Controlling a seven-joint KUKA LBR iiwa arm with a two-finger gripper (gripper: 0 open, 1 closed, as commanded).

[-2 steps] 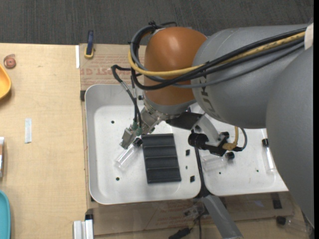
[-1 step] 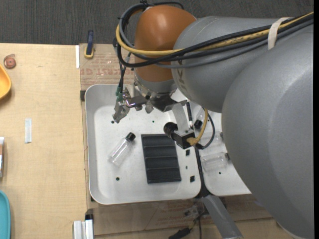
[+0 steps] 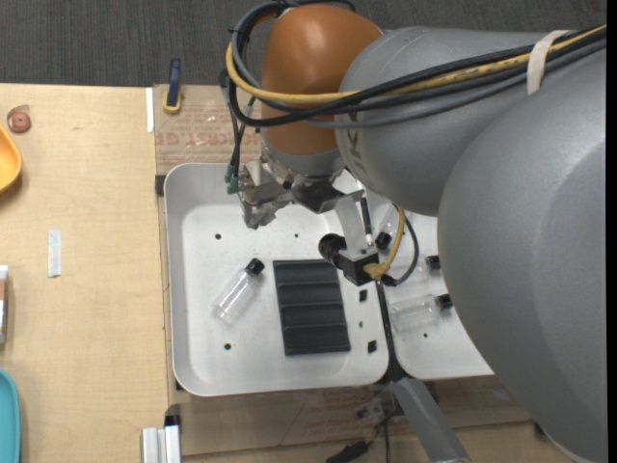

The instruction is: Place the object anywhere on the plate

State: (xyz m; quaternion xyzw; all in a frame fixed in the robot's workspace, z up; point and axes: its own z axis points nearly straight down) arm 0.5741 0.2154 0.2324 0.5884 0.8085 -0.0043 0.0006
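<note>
A small clear vial with a black cap (image 3: 236, 291) lies tilted on the floor of the left white bin (image 3: 193, 355), cap toward the upper right. Just to its right rests a black ribbed rectangular plate (image 3: 310, 307), flat on the bin floor. My gripper (image 3: 260, 206) hangs below the orange band (image 3: 308, 56) over the bin's back part, above and a little right of the vial and apart from it. Nothing shows in the gripper. The arm's grey body hides most of the right bin (image 3: 434, 355).
A second clear vial (image 3: 421, 312) lies in the right bin near the divider. Cables and a black fitting (image 3: 339, 251) hang by the plate's far edge. The wooden bench on the left bears an orange dish (image 3: 6, 162), a white strip (image 3: 54, 254) and a teal item (image 3: 6, 418).
</note>
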